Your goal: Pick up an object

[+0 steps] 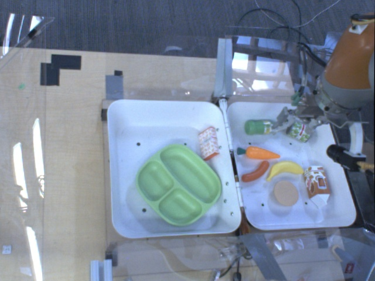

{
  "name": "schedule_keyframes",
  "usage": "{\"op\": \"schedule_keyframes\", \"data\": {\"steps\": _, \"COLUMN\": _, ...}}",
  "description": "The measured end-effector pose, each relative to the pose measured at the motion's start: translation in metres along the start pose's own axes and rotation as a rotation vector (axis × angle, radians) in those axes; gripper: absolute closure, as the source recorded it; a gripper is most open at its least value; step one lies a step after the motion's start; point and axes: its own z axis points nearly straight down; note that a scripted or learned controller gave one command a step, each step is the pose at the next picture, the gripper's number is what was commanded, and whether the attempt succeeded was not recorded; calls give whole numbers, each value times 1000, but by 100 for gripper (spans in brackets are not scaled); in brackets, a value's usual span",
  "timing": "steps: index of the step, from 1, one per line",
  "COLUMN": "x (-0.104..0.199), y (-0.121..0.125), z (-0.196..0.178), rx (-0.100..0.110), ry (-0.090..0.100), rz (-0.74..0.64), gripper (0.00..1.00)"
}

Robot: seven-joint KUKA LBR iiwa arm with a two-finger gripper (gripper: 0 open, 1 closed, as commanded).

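Orange plastic bands my grey arm above the wrist, and from the right I reach over the far end of the right-hand shallow white bin (345,215). My gripper (300,119) hangs low there, just above the bin floor, with a small green-and-white can (300,131) lying right under it; the metal parts blur together, so whether I am released or clenched on anything I cannot tell.

Just to the gripper's left lies a green plastic bottle (258,126) on its side. Nearer the camera, a small orange carrot (262,153) with a green tip lies close to the wall shared by the two bins. Below it a red sausage (255,171) lies at a slant, and beside that a yellow banana (286,169) curves with its ends down. A round tan disc (286,193) sits just under the banana. To its right a brown-and-white carton (317,184) lies on its side.

The left-hand white bin (120,174) holds a light green plastic plate with three compartments (178,184), set at a slant in the middle. A small red-and-white packet (208,143) stands near that bin's right wall, touching the plate's far edge or just beside it.
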Motion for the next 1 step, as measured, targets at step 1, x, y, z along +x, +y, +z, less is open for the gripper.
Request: {"op": "schedule_keyframes", "data": {"steps": 1, "x": -33, "y": -31, "z": -101, "rx": -5, "ry": -2, "rz": 43, "gripper": 0}}
